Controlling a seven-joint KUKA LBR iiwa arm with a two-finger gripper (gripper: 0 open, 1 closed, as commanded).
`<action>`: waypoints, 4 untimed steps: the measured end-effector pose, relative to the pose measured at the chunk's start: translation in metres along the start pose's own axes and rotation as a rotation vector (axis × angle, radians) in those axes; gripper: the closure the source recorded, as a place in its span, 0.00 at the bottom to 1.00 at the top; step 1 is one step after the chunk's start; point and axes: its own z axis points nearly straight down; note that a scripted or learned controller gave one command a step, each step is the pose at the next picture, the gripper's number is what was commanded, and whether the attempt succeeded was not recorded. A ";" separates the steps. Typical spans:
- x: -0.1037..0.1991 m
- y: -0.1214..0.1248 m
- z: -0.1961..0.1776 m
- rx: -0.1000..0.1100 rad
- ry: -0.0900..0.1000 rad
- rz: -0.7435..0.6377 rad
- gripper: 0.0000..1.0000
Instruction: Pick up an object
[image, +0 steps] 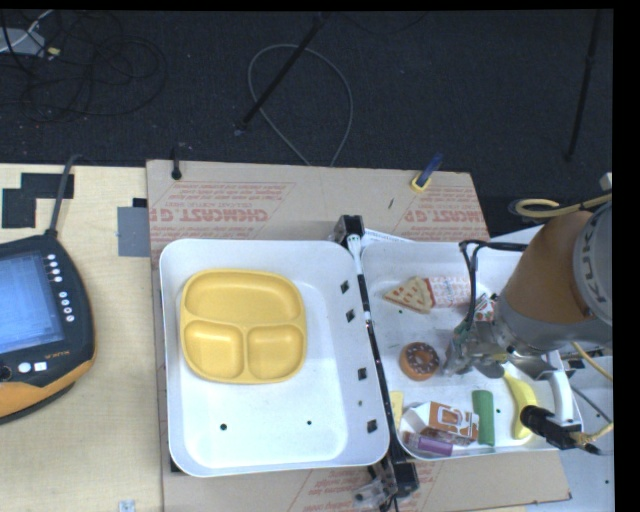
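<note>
My gripper (466, 354) hangs low in the right bin (385, 300), just right of a brown chocolate donut (419, 360). A pizza slice (410, 295) lies toward the bin's back, with a pale wrapped packet (452, 290) beside it. Along the front edge lie a green stick (484, 416), a yellow banana (519, 398), a small printed box (445, 418) and a purple item (430, 441). The grey wrist with its orange band (545, 275) covers the bin's right side.
The left bin (200, 440) bears a yellow divided plate (242, 325). A black divider with clips (365, 330) runs between the bins. A teach pendant (40, 310) lies at the far left of the bench. Cables trail behind on the dark floor.
</note>
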 end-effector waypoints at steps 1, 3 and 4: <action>-0.003 -0.002 -0.001 0.002 -0.001 0.006 0.00; -0.067 0.061 -0.008 -0.001 -0.003 0.008 0.00; -0.028 0.042 0.018 0.002 -0.001 0.004 0.00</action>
